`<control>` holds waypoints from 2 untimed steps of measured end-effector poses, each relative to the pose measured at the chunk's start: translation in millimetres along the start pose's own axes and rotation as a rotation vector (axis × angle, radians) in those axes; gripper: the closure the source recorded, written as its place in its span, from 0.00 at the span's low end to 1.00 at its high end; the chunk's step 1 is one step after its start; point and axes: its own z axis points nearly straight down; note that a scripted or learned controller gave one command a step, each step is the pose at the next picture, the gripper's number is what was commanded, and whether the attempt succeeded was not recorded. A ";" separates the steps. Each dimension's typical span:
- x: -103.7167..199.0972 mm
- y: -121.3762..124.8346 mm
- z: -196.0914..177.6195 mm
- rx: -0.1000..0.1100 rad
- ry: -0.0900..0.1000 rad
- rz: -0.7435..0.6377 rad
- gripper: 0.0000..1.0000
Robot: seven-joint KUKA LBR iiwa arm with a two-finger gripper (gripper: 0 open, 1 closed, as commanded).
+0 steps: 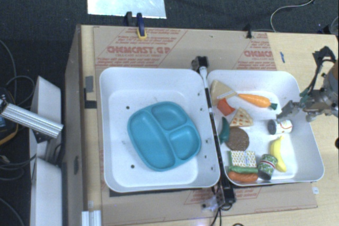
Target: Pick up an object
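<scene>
You see the gripper (284,112) low over the right bin (310,137), just above a small ball (285,126); whether the jaws are open or closed you cannot tell. This looks like the approach step; next, the jaws must descend around the ball and close. Two bins sit on the bench (159,45): one blue tray (163,135) in the left bin (114,114), one carrot (255,99), one banana (278,153).

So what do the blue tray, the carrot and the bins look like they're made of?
Blue tray: likely moulded plastic, matte, one even colour with soft rounded dividers.
Carrot: probably plastic toy food, smooth with a slight sheen and flat orange.
Bins: seemingly thin formed plastic, white, semi-gloss, with rounded corners and rolled rims.
</scene>
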 end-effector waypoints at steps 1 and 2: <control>-26.0 4.0 65.5 0.001 0.000 0.002 0.00; -25.9 -23.7 153.2 -0.001 0.000 0.002 0.00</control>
